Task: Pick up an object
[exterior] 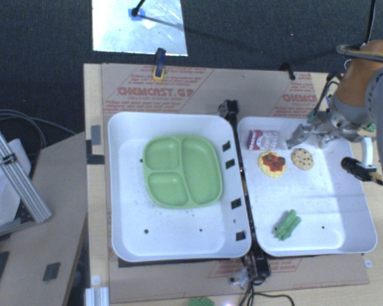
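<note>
The right bin [354,234] holds four small things. A pink and white carton [262,139] lies near its back left corner. In front of the carton sits a yellow round piece with a red top [272,164], and a chocolate-chip cookie [302,159] lies to its right. A green bean-like piece [286,224] rests near the front. My gripper [308,133] hangs over the back of this bin, just behind the cookie and right of the carton. I see nothing held in it.
The left bin [124,234] carries a green divided plate [181,171]. Black clips [235,203] line the ridge between the bins. The grey arm with its orange band [364,75] comes in over the right bin's back right corner, with a black part [357,168] by the right wall.
</note>
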{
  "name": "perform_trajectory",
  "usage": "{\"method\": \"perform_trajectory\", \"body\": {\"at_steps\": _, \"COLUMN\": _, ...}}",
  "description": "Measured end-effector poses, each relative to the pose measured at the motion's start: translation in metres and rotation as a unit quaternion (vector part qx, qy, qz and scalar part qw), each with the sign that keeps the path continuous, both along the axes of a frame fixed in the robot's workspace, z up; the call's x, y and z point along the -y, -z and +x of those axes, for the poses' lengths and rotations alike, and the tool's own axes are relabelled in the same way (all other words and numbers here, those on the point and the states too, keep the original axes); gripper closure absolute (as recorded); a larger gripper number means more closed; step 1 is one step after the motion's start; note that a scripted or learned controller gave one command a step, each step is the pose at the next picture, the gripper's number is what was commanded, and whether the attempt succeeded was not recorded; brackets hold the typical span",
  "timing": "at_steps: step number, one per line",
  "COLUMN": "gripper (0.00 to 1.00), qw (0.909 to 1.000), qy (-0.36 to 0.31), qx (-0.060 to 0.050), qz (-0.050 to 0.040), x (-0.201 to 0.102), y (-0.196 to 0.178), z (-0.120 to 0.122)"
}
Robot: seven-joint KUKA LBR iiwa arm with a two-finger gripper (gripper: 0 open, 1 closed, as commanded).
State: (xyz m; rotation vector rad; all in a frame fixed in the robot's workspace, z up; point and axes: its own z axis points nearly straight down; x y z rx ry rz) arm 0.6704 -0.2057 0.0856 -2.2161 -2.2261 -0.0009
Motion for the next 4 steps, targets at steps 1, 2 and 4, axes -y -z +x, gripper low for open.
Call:
{"method": "perform_trajectory", "body": {"at_steps": 1, "gripper": 0.00, "qw": 1.0000, "qy": 0.002, "qx": 0.000, "qz": -0.0006, "x": 0.001, "y": 0.001, "z": -0.036}}
{"method": "perform_trajectory", "body": {"at_steps": 2, "gripper": 0.00, "qw": 1.0000, "qy": 0.000, "qx": 0.000, "qz": -0.0001, "x": 0.000, "y": 0.000, "z": 0.000}}
{"method": "perform_trajectory", "body": {"at_steps": 4, "gripper": 0.00, "qw": 1.0000, "qy": 0.000, "qx": 0.000, "qz": -0.0003, "x": 0.000, "y": 0.000, "z": 0.000}}
